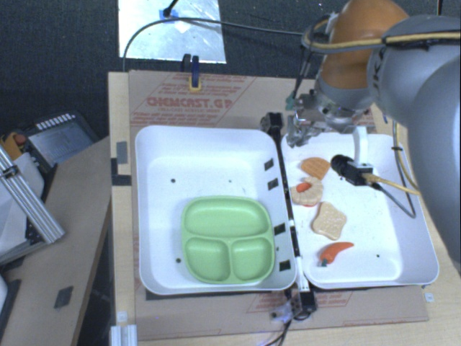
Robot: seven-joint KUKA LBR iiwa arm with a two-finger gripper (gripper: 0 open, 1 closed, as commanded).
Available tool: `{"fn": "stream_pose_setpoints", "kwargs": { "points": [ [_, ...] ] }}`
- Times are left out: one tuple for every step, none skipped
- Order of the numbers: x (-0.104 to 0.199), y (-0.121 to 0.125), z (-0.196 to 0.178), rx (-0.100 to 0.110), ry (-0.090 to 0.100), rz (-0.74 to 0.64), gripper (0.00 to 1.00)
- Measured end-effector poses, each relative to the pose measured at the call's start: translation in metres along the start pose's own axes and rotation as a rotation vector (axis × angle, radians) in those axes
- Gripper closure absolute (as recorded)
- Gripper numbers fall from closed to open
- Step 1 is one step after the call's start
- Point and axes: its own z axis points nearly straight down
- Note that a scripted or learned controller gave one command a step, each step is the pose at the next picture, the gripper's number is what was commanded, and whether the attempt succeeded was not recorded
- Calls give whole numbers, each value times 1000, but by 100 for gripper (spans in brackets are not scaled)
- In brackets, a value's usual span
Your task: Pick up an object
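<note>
The right bin [403,265] holds several toy food pieces. A tan round cracker [315,167] lies near the back left. Just in front of it is a pale round piece with a small red bit on top [307,192]. A toast-coloured bread slice [329,220] sits in the middle, and an orange-red chili pepper [336,251] lies near the front. My gripper [298,131] hangs over the back left corner of this bin, a little behind the cracker and apart from it. Nothing shows in its grasp.
The left bin [158,157] carries a green three-compartment plate [227,238] toward its front. A ridge with black clips [279,186] divides the two bins. A black cable connector [350,170] and a yellow cable [392,186] trail over the right bin.
</note>
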Motion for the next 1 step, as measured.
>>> {"fn": "stream_pose_setpoints", "kwargs": {
  "points": [
    [61,-5,4,2,0,0,100]
  ]
}}
